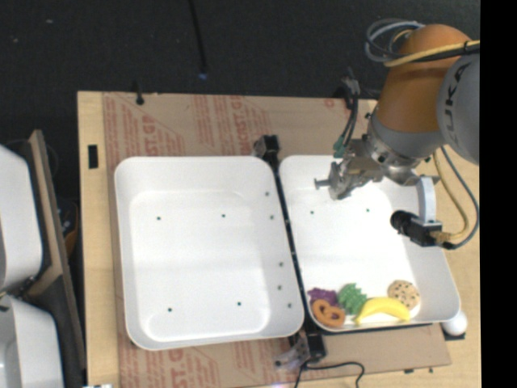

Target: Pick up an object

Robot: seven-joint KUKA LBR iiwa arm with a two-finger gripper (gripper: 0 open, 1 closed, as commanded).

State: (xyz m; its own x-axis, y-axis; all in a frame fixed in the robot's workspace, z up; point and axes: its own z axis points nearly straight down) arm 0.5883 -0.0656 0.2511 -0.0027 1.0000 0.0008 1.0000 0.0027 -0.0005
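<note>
Gripper (pixel 346 178) at right bin's (pixel 367 241) upper part, claw state unclear; toys bunched lower right: banana (pixel 381 309), cookie (pixel 403 294), likely targets.

My hand (pixel 343 183) hangs over the far part of the right bin (pixel 367 241), close to its far left corner, with nothing visible between its fingers. Along that bin's near edge lie a pretzel (pixel 327 314), purple grapes (pixel 323 296), a green leafy piece (pixel 352 297), a banana (pixel 381 310) and a cookie (pixel 403 294). The left bin (pixel 202 249) sits beside it on the surface (pixel 186 128).
</note>
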